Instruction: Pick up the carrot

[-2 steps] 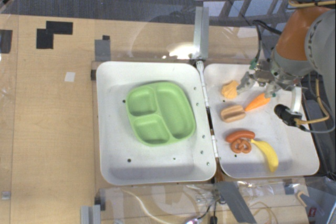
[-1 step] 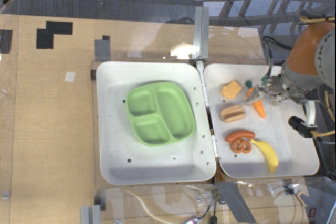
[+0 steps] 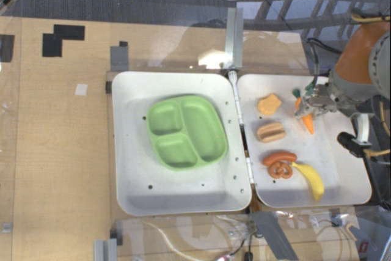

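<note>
The claw (image 3: 310, 106) is seen at the carrot (image 3: 307, 121) in the right bin (image 3: 354, 192); whether it is open or closed cannot be told.

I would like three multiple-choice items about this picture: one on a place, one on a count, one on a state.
1. Where does the green three-compartment plastic plate lie?
A. in the left white bin
B. in the right white bin
C. on the wooden bench outside the bins

2. How many toy foods lie in the right white bin?
A. three
B. five
C. seven

3. How is the small orange toy carrot placed?
A. on the plate
B. in the right bin, directly under the gripper
C. stacked on the yellow toy banana

Answers: 1 A, the plate sits in the middle of the left white bin. 2 B, I count the carrot, the banana, the orange wedge, the hot dog in a bun and the reddish pretzel. 3 B, the carrot is at the gripper's tip, over the bin floor.
</note>
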`<state>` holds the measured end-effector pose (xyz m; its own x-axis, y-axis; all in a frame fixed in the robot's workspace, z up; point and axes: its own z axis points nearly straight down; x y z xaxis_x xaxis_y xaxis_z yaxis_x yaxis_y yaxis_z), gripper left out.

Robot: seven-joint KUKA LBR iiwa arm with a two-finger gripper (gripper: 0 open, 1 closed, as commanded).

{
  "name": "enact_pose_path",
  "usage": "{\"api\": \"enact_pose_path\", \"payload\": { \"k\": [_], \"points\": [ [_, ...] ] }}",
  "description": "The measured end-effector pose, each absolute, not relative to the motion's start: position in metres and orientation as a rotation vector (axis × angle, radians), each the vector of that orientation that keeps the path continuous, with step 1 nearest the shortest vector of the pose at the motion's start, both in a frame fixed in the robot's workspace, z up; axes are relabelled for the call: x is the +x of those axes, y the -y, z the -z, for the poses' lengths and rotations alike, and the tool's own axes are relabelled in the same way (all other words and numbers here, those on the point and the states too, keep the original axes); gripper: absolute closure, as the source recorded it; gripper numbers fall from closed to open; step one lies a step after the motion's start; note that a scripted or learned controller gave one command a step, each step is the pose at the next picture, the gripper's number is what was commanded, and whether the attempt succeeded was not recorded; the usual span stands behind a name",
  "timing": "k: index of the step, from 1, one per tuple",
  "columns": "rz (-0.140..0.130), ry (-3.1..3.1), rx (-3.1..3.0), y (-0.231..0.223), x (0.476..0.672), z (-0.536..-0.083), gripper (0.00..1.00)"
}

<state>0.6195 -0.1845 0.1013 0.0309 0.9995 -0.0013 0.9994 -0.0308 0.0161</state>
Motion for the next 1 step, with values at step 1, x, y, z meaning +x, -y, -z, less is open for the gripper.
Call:
{"api": "enact_pose_path", "payload": {
  "k": [1],
  "points": [
    [-0.008, -2.325, 2.101, 0.139, 0.6709, -0.2249, 1.0]
  ]
}}
